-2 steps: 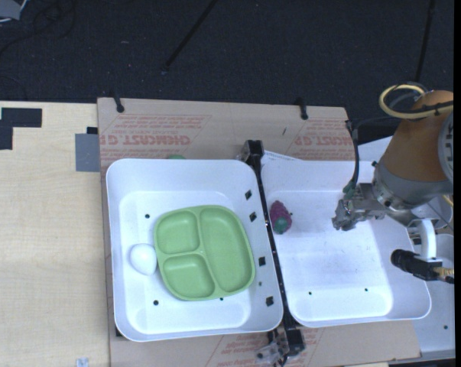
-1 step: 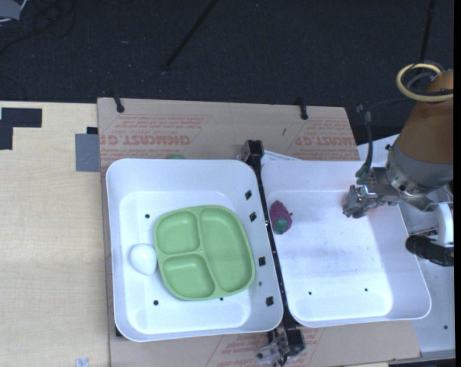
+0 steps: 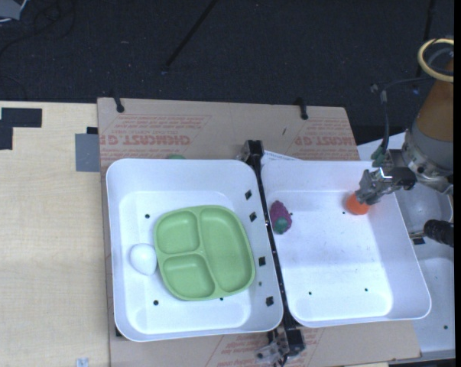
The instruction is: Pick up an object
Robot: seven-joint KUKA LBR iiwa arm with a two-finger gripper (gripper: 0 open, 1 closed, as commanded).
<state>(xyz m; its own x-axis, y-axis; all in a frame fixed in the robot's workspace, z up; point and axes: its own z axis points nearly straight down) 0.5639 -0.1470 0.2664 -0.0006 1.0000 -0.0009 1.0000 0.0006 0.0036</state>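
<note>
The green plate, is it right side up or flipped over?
Right side up: the green plate shows its three hollow compartments facing upward, lying flat in the left bin beside a white ball.

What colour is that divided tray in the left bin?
Light green. The tray shows plainly in the camera view, lying in the left bin beside a white ball.

Grey arm [image 3: 433, 140] with orange band [image 3: 438, 105], black cable, metallic gripper [image 3: 374, 186].

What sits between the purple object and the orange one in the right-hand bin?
Nothing: in the camera view, the stretch of bin floor between the purple object and the orange object is bare white. The gripper sits just above the orange one, not between them.
</note>
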